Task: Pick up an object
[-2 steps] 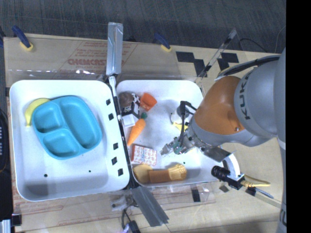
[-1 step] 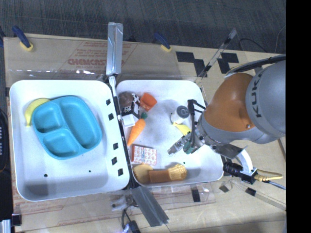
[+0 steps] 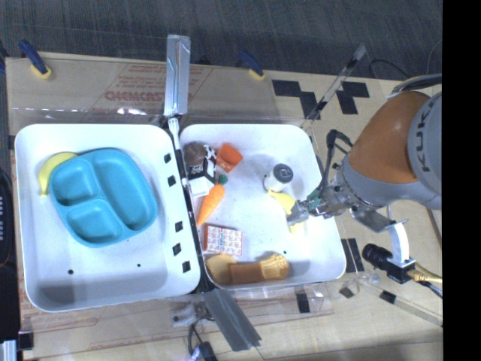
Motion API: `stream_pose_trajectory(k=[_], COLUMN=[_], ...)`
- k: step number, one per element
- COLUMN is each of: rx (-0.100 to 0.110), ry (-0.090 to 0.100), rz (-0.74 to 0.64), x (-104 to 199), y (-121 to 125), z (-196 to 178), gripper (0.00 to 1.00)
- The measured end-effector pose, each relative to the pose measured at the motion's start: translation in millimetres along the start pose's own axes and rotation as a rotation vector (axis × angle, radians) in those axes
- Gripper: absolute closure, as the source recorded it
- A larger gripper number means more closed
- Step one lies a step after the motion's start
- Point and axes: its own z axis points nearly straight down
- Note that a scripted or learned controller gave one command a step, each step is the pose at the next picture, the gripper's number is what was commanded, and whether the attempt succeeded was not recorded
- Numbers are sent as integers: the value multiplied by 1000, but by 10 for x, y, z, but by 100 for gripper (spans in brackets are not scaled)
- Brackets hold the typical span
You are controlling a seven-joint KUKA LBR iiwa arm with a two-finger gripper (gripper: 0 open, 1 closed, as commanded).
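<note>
The right bin (image 3: 255, 138) holds several small items: an orange carrot (image 3: 211, 201), an orange block (image 3: 228, 156), a dark brown toy (image 3: 197, 159), a patterned red-and-white packet (image 3: 223, 240), a tan bread-like piece (image 3: 248, 269), a round white-and-grey cap (image 3: 279, 175) and a yellow piece (image 3: 283, 200). My gripper (image 3: 299, 213) hangs low at the bin's right side, right beside the yellow piece. Its fingertips are small and blurred against the yellow piece.
The left bin (image 3: 30, 224) carries a blue divided tray (image 3: 101, 194) with a yellow banana-like shape (image 3: 51, 168) tucked behind its left edge. A metal divider post (image 3: 176, 74) stands between the bins at the back. The arm's orange band (image 3: 387, 145) looms over the right rim.
</note>
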Motion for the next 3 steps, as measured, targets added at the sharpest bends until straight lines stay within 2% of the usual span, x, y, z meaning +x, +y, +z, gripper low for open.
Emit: stream_pose_trajectory(k=[1,2,3], rx=[-5,1,11], ry=[1,1,3], rz=[159,162,157], x=[594,580,903], y=[411,398,351], z=[-1289,-1266,93], gripper=[100,0,0])
